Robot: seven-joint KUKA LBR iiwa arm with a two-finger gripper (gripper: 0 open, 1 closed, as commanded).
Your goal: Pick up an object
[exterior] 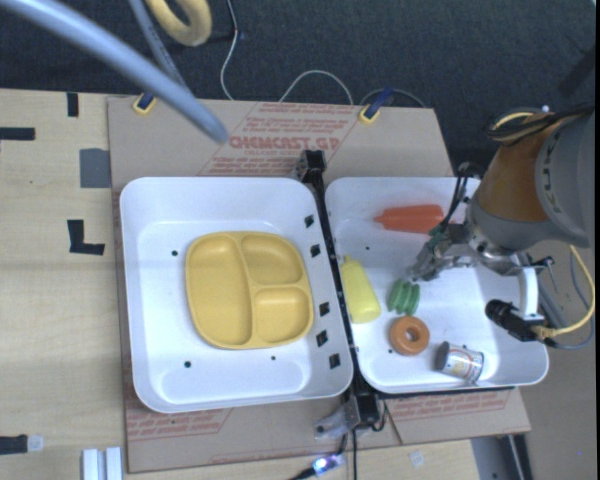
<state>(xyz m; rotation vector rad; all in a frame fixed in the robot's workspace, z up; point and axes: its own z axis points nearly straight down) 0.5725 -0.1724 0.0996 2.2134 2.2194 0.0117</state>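
Two white bins sit side by side on the tabletop. Left bin (145,268) holds a yellow divided plate (248,288). Right bin (510,368) holds a yellow block (360,290) by the divider, a green ridged piece (404,296), an orange ring (411,335), an orange carrot (410,218) and a silver can (460,361). The gripper (427,265) hangs just above the green piece; whether the jaws are spread I cannot tell.
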